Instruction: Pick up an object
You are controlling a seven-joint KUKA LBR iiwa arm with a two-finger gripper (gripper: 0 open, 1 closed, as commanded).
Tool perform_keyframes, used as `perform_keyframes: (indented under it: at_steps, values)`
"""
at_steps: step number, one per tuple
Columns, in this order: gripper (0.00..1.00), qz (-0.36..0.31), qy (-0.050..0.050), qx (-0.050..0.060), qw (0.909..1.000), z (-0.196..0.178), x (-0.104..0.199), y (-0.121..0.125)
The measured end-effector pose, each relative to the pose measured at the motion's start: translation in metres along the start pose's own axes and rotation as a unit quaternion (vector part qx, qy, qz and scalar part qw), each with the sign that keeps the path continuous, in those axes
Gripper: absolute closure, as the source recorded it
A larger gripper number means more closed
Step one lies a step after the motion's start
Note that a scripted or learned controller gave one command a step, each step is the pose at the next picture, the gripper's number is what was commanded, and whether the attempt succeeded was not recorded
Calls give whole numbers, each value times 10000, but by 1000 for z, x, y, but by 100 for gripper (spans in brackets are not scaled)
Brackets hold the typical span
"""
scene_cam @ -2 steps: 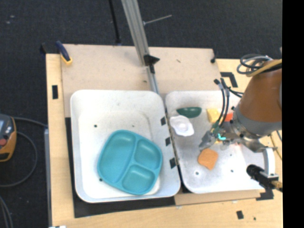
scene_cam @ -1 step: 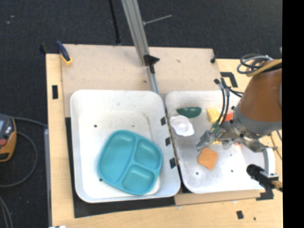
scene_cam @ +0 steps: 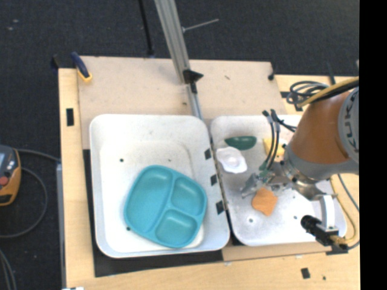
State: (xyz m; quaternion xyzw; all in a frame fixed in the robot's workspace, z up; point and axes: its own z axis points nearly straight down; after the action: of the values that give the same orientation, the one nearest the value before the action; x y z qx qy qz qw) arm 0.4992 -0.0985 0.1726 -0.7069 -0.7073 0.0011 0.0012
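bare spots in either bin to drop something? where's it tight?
Left bin: a bare floor strip along the top and left walls, above and left of the teal divided plate. Right bin: a bare patch at the bottom, below the orange piece. Crowded: the right bin's upper half, with the green object, white object and claw.

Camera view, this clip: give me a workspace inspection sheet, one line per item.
Surface: wooden bench bearing left bin and right bin.
Job's things: orange piece, white piece, dark green piece in right bin.
Clutter: teal divided plate in left bin.
Grippers: gripper low over right bin, beside orange piece.
Cables: bundle on bench's right.
Surroundings: dark floor, metal post.
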Motion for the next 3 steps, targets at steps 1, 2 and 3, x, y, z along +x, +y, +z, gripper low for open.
perform_keyframes:
  at_steps: [1,2,3]
  values:
    - [0,4,-2,-1,10000,59,-6,6]
    - [0,8,-15,-43,10000,70,-8,8]
    - [100,38,-31,-78,10000,57,-11,10]
